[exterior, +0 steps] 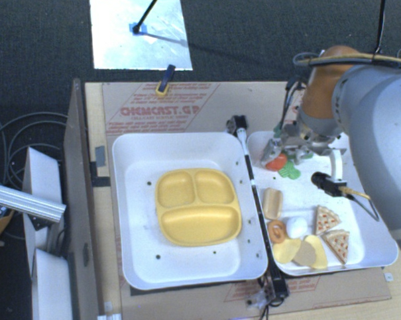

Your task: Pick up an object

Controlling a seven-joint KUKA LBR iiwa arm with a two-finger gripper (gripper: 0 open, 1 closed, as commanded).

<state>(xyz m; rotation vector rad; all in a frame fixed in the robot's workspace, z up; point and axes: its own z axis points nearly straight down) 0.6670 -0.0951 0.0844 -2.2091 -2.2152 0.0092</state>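
Grey arm [367,109] bent in from right; end effector [284,152] low, pointing down.

Red item [275,163] partly beneath gripper [290,151]

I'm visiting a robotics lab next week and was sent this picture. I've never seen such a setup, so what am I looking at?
This is one picture from a fixed camera above a bench, looking down at a slant. The big grey shape with the orange band on the right is a robot arm. Its grasping end, the tool, hangs low over the far end of the right bin.

Two shallow white bins sit side by side. The left bin holds a yellow divided plate. The right bin holds small toy foods: a red and green piece right at the tool, a tan bread-like piece, a white egg, two triangular slices and some yellow pieces.

I can't tell whether the tool is gripping anything.
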